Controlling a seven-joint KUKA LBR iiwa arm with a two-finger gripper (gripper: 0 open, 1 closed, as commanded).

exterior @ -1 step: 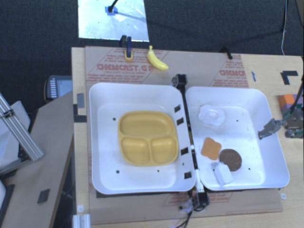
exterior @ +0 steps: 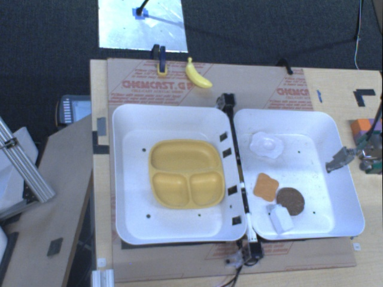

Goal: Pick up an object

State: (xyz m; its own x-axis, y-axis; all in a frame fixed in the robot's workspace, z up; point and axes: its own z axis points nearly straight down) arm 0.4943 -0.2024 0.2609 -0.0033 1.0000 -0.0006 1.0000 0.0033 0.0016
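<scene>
A wooden bench (exterior: pixel 335 82) stands over dark carpet, with printed cardboard under 2 shallow white bins set side by side. The gripper (exterior: pixel 340 159) sits at the far right edge, just over the right bin's rim (exterior: pixel 347 178); it looks like a grey tip angled down and to the left, and whether it is open or closed cannot be told from here. Nothing shows between its tips.

Working outward from it, the right bin holds 4 loose things: a brown round piece (exterior: pixel 291 200) and an orange flat piece (exterior: pixel 266 186) touching or nearly touching it, a small white block (exterior: pixel 280 219) just below them near the front wall, and a crumpled clear wrapper (exterior: pixel 266 144) toward the back. The left bin (exterior: pixel 128 160) carries a yellow divided tray (exterior: pixel 185 173) with 3 compartments. A yellow banana (exterior: pixel 197 75) lies on the cardboard behind the bins, beside a yellow clamp (exterior: pixel 161 63).

The step in hand looks like the approach, with no object chosen or held yet. The next move would call for travelling inward over the right bin, settling above 1 piece, probably the brown or orange one nearest, then descending squarely so the neighbours are not nudged.
</scene>
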